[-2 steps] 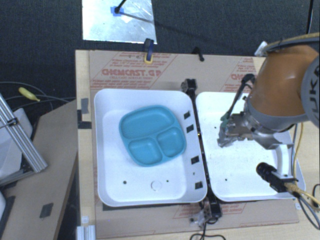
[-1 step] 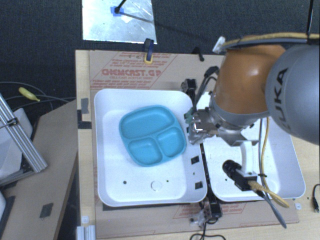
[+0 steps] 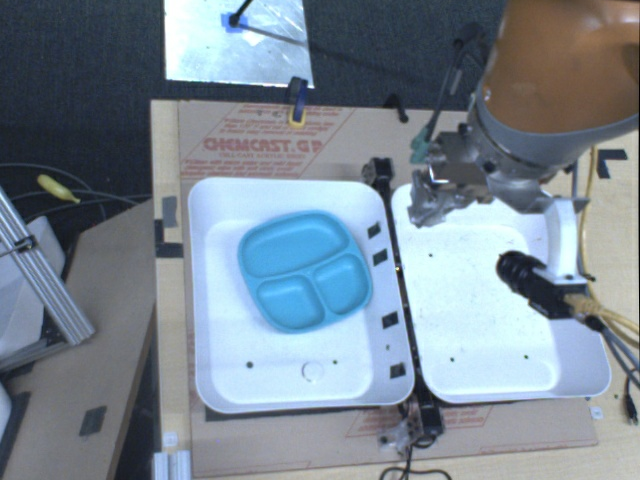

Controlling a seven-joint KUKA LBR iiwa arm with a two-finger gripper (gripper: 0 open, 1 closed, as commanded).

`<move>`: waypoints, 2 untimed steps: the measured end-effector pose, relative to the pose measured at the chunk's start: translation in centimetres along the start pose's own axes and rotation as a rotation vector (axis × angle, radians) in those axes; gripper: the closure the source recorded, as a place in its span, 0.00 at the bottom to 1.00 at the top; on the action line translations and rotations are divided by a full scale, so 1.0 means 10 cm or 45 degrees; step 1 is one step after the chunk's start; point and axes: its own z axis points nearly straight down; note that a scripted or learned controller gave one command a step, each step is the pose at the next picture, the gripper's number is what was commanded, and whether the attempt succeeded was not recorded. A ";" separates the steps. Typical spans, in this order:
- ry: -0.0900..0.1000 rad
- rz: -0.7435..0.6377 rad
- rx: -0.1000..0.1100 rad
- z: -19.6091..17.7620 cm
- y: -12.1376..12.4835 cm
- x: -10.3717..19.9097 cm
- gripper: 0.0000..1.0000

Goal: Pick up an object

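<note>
A light blue divided plate (image 3: 303,269) with three compartments lies flat in the left white bin (image 3: 225,368), slightly above the bin's middle. My gripper (image 3: 430,205) hangs over the far left corner of the right white bin (image 3: 480,368), to the right of the plate and apart from it. The big orange and grey wrist above covers much of the gripper. Nothing shows between the fingers.
A black cylindrical part (image 3: 535,283) on a white bracket sits over the right bin's right side. The bins rest on a brown cardboard sheet (image 3: 260,138). A shiny metal sheet (image 3: 238,28) lies at the back. Cables run along the right edge.
</note>
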 end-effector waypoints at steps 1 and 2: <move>-0.007 0.006 0.024 0.26 0.14 0.03 1.00; -0.002 -0.005 0.021 0.17 0.23 0.68 1.00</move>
